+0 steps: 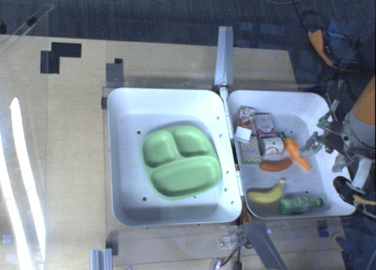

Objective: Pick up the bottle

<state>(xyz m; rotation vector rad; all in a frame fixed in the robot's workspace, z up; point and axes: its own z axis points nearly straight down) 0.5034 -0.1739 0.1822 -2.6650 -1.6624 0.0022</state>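
Bottle point(300, 205) | green, lying flat | right bin point(305, 107) front | beside banana point(267, 194)

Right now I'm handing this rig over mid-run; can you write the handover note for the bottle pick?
Gripper: over the right bin, by the carrot; nothing seen held.
Green bottle: lying on its side along the right bin's near wall, just right of the banana.
Left bin holds a green divided tray.
Done: nothing yet; bottle not lifted.
Left: move to the bottle, grasp, lift.
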